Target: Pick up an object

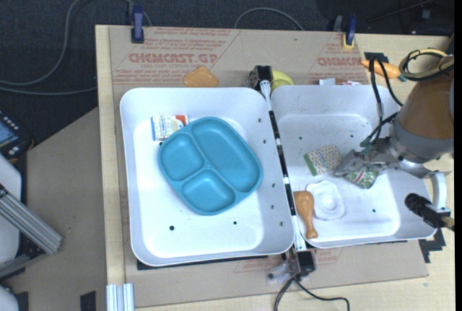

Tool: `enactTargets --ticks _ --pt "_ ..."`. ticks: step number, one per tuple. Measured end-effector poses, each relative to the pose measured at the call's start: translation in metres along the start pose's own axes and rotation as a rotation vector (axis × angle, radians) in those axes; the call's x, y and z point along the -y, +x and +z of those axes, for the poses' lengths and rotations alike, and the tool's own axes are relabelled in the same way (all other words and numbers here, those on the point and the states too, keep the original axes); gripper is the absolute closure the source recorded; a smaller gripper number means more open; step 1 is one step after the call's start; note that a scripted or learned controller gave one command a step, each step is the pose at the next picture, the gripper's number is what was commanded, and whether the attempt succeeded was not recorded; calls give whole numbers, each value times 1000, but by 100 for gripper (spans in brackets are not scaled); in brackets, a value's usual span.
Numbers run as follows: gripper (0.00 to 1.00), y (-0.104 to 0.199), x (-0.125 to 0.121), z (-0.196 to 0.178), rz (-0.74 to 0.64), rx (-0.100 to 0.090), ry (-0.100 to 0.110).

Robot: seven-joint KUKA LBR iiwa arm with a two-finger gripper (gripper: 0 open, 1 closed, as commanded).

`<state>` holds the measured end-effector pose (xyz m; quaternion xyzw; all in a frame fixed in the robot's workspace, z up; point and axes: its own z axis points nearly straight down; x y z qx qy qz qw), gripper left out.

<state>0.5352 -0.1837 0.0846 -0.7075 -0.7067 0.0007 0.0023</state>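
Camera view: hand [355,167], grip state unclear, sits over the patterned packet [363,177] in the right bin [375,224].

Brown protective sheet [216,50] on the bench, far side | red print reads "CHEMCAST G P" at far left | same print partly readable at far right | smaller lines illegible

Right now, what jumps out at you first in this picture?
The big blue tray with three sections, lying in the left bin. Next, the grey arm reaching in from the right over the right bin, low over a patterned packet. A white lump and an orange piece sit at that bin's near edge.
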Motion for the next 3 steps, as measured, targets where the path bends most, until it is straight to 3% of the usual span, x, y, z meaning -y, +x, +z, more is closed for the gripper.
enactTargets --ticks 1,2,3 --pt "100 -1 -4 -12 0 3 -10" --pt "100 77 -39 -3 -1 9 -13" --pt "100 157 -34 -105 -9 1 -12"
